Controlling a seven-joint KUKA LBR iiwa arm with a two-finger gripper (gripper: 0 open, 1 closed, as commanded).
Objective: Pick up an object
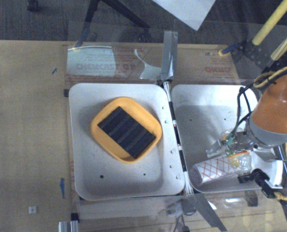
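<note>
Two white bins (80, 144) sit on a tabletop (27, 129); the arm (274, 115) hangs over the right one, above a cross-hatched tube (216, 170) and clear wrappers (220, 146). Finger state unclear. Slippery wrappers could foil the grasp.

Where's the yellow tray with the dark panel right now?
The yellow tray lies in the left bin, near its middle, across the divider from the arm.
</note>
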